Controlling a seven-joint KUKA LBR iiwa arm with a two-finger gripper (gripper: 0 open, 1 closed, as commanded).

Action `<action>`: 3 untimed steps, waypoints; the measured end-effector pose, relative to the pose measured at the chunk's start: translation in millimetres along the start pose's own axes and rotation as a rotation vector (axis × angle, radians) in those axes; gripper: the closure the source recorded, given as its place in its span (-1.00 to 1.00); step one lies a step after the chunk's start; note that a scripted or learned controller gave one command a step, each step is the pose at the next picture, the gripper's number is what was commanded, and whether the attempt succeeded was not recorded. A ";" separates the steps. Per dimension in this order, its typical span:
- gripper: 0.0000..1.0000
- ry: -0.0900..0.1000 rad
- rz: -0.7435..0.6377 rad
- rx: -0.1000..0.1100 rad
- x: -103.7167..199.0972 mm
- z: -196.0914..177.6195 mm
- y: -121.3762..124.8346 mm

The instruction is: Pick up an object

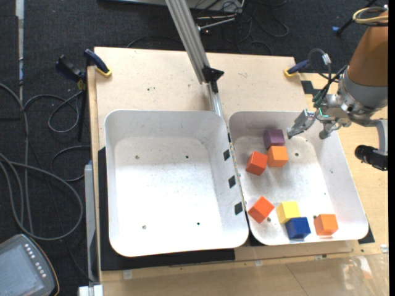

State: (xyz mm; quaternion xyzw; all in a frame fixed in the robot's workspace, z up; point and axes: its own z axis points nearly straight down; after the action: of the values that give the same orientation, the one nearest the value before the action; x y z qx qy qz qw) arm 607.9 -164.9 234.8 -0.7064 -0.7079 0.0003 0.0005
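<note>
The right bin (pixel 345 184) holds several small cubes. A purple cube (pixel 274 137) sits near its back, touching an orange cube (pixel 278 156), with a red-orange cube (pixel 257 163) just to their left. Near the front lie another red-orange cube (pixel 261 209), a yellow cube (pixel 287 211), a blue cube (pixel 298 227) and an orange cube (pixel 325 224). My gripper (pixel 311 128) hovers over the bin's back right part, to the right of the purple cube. It is open, with nothing between its fingers (pixel 298 127).
The left bin (pixel 123 165) lies beside the right one. A slanted metal bar (pixel 188 36) runs from the back down to the gap between the bins. Clamps (pixel 97 62) grip the bench's back corners. Cables lie on the floor around.
</note>
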 end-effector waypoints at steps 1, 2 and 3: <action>-1.00 0.000 0.003 0.005 -0.9 63.9 -3.8; -1.00 0.000 0.002 0.004 -4.7 119.5 4.1; -1.00 0.002 0.002 -0.005 -3.6 136.1 6.6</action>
State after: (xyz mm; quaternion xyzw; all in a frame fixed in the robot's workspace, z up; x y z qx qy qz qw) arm 614.3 -168.4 98.7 -0.7070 -0.7072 -0.0022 -0.0005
